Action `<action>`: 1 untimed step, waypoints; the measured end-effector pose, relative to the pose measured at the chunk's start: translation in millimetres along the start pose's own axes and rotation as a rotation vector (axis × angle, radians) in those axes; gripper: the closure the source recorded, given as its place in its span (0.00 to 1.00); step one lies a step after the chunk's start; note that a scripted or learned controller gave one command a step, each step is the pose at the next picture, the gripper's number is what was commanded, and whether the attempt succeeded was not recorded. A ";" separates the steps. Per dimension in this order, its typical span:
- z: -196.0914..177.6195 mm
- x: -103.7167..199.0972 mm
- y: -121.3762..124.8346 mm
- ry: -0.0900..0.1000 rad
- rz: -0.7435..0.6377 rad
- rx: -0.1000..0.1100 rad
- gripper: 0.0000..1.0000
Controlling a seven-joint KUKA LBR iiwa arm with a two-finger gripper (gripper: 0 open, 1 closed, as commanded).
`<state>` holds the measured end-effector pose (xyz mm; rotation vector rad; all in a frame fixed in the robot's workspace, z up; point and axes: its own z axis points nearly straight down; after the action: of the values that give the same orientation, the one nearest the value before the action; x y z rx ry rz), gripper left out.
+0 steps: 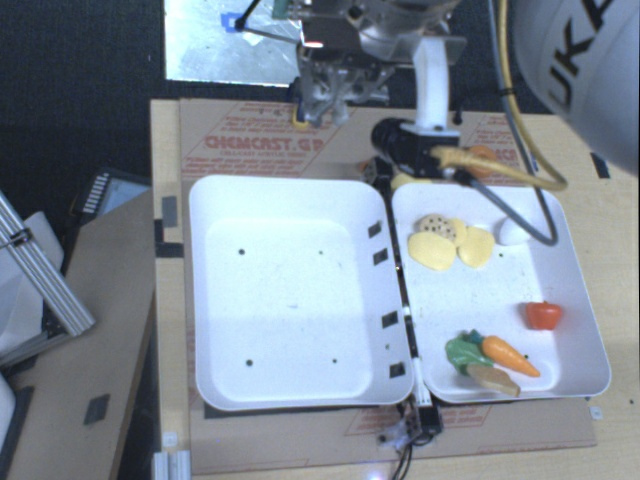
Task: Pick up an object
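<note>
The right bin holds several toy foods. A speckled cookie lies at its back, touching two pale yellow pieces, with a small white object beside them. A red tomato-like piece sits near the right wall. At the front lie an orange carrot, a green leafy piece and a tan piece, all close together. My gripper hangs high above the bench's back edge, behind the left bin and away from all the objects.
A black fitting with a yellow cable and a grey cable droop over the right bin's back edge. Black clips line the seam between the bins. A metal rail stands at the far left.
</note>
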<state>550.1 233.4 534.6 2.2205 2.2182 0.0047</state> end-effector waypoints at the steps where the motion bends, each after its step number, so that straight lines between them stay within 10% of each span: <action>1: -0.2 0.3 48.0 0.001 0.000 -0.001 1.00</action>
<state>598.1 233.6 535.0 2.2200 2.2188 0.0061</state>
